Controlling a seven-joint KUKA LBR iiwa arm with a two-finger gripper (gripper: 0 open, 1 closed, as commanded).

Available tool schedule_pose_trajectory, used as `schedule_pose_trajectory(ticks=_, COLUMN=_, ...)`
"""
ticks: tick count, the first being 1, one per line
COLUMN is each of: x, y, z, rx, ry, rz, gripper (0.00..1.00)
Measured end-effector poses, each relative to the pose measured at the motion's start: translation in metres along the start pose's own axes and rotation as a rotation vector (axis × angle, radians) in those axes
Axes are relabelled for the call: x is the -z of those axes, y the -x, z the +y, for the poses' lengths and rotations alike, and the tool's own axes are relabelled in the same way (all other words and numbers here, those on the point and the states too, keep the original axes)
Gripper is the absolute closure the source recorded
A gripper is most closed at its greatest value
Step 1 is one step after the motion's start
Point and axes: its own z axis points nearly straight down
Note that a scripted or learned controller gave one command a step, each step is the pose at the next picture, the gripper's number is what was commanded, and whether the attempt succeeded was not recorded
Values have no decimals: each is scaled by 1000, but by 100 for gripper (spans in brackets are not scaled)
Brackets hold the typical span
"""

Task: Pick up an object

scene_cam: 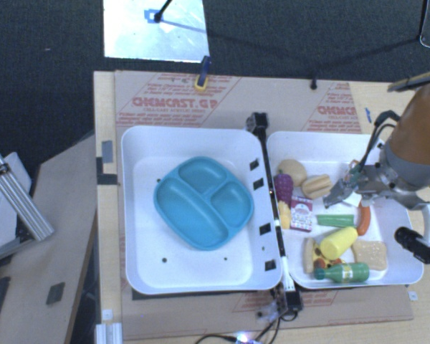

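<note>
I'm working in a robotics lab: two white bins (140, 192) on a cardboard-covered bench (179, 99), aluminium framing (14, 192), dark carpet (43, 49), loose cables (229, 335).

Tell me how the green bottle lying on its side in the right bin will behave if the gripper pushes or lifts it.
The green bottle lies on its side, so a nudge would probably roll it. Its rounded, smooth-looking body may slip between fingers. The yellow pear-shaped toy and tan square slice crowd it, so a push would likely jostle them.

High fixed camera, slanting down over both bins (136, 213)
</note>
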Motion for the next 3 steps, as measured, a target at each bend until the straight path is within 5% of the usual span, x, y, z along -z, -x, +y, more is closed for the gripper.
schedule_pose_trajectory(ticks=2, x=-105, y=-7, z=-11, rx=-2, ry=5, rz=1, gripper=0)
schedule_pose_trajectory(ticks=3, x=-104, y=-6, z=-8, rx=-2, ry=7, rz=-1, gripper=0)
